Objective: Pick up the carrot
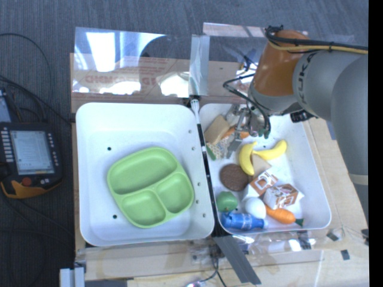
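Camera view looks down on two white bins, and the gripper [246,124] is lowered into the far end of the right-hand bin [318,178], with the orange-banded wrist directly above it. Whether it is released or clenched I cannot tell; its tip is lost among clutter and the wrist's shadow.

The carrot [280,215] is well apart from the gripper, toward the near end of the same bin. It lies flat on the bin floor with its orange body pointing left and a bit of green at its right end, close to the near rim. It touches or nearly touches a small orange-and-white carton [275,191] on the gripper's side of it, and a white egg [255,207] sits just beside its left tip. That crowding probably matters: a grasp across the carrot's width looks more open than one along its length (the egg and carton hem in that side).

Right by the gripper are a tan wedge-shaped item [218,129] and a small orange-and-green piece I can't identify. A banana [258,153] lies between the gripper and the carrot, with a brown round cookie-like disc [233,177] beside it. Near the front rim are a green round object [226,201] and a blue bottle [242,222].

The other bin [96,124], farther from the gripper, holds a green divided plate [151,186].

Judging by position, the pick has not been made; the gripper sits over the wrong end of the bin.
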`<state>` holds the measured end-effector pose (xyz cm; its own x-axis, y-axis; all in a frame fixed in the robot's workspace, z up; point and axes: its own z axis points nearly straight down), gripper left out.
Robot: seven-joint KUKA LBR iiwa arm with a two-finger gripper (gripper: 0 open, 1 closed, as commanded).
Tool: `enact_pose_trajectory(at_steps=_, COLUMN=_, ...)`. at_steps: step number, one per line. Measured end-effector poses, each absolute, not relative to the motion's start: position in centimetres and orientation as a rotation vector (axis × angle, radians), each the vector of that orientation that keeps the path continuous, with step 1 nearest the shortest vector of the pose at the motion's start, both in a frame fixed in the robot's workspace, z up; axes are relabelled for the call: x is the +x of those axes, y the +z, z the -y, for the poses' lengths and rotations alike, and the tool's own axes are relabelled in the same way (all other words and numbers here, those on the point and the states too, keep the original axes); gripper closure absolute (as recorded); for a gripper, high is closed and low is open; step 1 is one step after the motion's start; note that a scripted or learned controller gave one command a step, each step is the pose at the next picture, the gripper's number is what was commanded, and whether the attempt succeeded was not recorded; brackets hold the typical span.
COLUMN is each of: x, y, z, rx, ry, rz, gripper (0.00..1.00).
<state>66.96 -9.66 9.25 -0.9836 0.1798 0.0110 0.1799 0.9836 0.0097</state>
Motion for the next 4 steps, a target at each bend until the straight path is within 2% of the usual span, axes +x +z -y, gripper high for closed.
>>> enact_pose_trajectory(at_steps=1, x=63.9, y=9.1, z=9.8, rx=-0.56, ry=-0.005, rz=3.108, gripper=0.0)
enact_pose_trajectory(at_steps=2, x=64.1, y=10.3, z=10.1, rx=-0.564, ry=0.004, rz=3.114, gripper=1.0)
enact_pose_trajectory(at_steps=3, x=65.6, y=18.9, z=4.5, rx=-0.302, ry=0.0, rz=3.138, gripper=1.0)
enact_pose_trajectory(at_steps=4, x=63.7, y=18.5, z=-4.3, rx=-0.164, ry=-0.003, rz=3.14, gripper=1.0)
